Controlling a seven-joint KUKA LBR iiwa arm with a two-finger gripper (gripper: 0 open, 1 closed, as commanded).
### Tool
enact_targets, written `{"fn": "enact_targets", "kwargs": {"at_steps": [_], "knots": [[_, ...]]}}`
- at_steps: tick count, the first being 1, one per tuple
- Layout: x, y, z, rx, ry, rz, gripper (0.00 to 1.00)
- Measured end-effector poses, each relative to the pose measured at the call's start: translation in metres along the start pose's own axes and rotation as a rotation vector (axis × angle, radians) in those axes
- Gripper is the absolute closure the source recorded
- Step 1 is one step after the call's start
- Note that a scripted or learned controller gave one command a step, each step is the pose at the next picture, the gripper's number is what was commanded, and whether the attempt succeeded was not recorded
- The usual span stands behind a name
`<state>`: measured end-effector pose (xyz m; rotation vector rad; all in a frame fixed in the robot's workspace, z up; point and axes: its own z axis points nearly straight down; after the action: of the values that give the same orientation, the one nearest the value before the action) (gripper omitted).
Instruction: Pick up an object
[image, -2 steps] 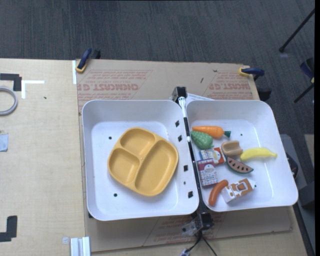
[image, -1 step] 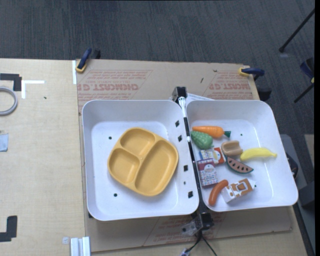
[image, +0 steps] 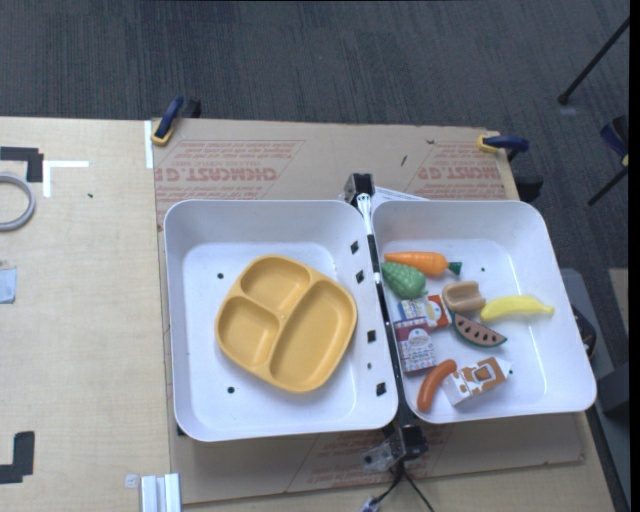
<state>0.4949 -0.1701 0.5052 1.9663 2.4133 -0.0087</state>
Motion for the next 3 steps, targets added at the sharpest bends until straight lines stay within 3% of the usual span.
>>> {"fn": "enact_targets", "kwargs": {"at_steps": [3], "knots": [[-0.002, 0.004, -0.028, -0.003, -0.008, -0.005, 1.00]]}}
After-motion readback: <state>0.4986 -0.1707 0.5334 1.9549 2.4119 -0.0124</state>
